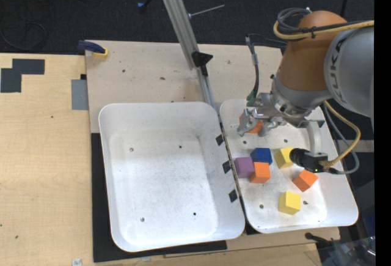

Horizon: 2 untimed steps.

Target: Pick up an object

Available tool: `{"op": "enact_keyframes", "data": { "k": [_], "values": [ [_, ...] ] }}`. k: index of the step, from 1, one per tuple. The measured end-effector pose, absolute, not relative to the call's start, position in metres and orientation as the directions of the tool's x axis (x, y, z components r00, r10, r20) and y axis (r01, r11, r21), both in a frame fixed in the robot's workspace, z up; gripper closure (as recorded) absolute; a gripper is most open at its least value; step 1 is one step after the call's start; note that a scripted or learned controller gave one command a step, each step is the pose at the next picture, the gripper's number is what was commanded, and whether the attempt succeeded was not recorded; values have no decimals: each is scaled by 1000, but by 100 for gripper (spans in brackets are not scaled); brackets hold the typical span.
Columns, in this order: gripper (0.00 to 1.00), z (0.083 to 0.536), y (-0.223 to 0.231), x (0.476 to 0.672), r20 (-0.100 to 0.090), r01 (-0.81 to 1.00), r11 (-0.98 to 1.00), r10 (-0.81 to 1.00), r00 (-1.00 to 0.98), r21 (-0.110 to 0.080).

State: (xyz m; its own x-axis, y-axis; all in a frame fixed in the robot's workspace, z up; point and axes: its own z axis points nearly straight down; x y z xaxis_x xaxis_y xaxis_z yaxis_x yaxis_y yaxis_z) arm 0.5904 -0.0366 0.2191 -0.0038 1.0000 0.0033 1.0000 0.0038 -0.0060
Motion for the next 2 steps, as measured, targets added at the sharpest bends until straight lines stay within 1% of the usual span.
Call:
{"op": "enact_keyframes", "data": {
  "k": [2],
  "values": [
    [100,212,70,539,2,1000,4,1000,-4,-8]
  ]
}}
